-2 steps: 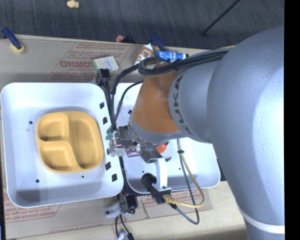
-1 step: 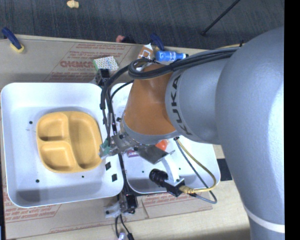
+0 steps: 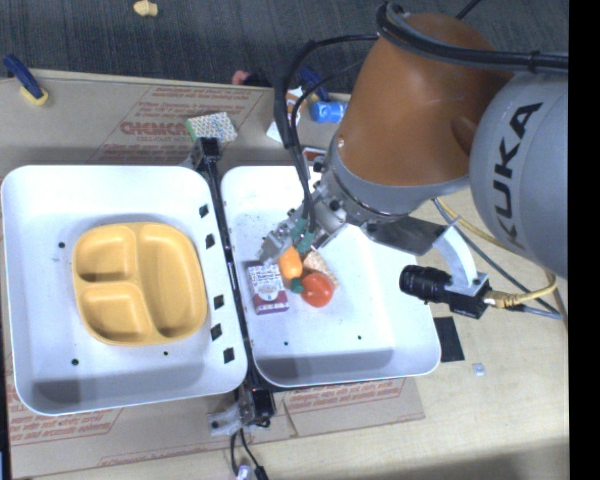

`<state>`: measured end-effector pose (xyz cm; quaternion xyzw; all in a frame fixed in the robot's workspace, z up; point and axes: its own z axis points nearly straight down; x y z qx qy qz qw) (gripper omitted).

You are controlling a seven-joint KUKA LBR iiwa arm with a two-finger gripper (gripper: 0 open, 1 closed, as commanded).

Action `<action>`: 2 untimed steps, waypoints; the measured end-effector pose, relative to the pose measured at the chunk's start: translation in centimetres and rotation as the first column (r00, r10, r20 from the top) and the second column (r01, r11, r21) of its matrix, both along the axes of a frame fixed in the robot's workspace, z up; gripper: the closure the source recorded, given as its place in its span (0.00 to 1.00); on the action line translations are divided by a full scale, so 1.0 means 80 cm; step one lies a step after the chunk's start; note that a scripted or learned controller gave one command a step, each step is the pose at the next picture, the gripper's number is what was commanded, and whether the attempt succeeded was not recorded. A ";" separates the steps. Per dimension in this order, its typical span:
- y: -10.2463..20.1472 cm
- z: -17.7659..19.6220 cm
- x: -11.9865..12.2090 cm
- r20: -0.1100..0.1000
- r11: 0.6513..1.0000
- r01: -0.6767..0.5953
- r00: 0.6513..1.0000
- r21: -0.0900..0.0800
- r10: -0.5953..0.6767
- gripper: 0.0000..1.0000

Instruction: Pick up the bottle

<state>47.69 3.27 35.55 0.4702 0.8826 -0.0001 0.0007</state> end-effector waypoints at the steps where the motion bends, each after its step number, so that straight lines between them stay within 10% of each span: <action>1: 0.045 -0.151 -0.001 -0.005 0.977 -0.212 0.977 0.001 0.212 1.00; 2: 0.084 -0.151 -0.001 -0.002 0.925 -0.380 0.925 0.000 0.380 1.00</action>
